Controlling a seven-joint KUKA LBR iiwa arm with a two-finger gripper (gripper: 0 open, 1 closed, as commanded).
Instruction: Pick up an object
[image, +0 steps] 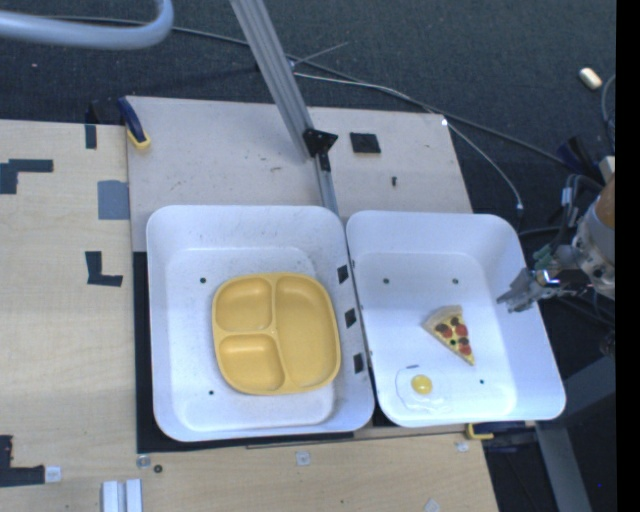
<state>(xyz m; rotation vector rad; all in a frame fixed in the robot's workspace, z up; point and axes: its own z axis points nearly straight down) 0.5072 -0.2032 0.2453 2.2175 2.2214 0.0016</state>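
Observation:
A toy pizza slice lies in the right bin, near its middle right. A toy fried egg rests close to that bin's front edge. The gripper hangs at the right rim of the right bin, to the right of the pizza slice and apart from it. Nothing shows between its fingertips.
A yellow divided plate sits in the left bin. A slanted metal pole crosses the bench behind the bins. Cables trail over the dark floor at the upper right.

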